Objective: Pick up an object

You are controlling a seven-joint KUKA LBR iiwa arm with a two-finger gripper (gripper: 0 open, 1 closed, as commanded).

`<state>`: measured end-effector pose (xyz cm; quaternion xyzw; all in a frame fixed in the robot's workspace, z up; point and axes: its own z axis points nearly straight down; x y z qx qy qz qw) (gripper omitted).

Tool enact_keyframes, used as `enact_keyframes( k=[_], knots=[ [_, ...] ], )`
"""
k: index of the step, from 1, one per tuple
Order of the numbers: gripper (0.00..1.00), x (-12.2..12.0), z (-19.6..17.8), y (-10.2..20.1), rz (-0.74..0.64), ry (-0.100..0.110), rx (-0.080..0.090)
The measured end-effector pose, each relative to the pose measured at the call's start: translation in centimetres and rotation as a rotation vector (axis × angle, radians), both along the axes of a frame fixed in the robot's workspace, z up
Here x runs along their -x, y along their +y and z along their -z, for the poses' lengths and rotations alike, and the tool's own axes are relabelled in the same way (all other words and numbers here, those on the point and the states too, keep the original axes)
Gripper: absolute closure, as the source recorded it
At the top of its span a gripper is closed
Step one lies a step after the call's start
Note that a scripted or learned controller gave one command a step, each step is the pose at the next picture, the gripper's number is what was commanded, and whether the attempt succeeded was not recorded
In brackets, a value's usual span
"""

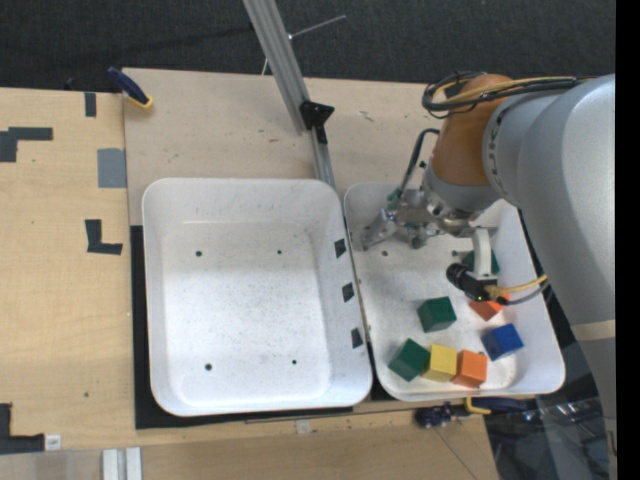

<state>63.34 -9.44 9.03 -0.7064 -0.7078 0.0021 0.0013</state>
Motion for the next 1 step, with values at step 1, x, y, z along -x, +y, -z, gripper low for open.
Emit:
enact_keyframes(
  k=[1],
  knots=[
    [1.0,-0.05,-1.11,0.1,-0.001,-0.002,-0.001]
  ],
)
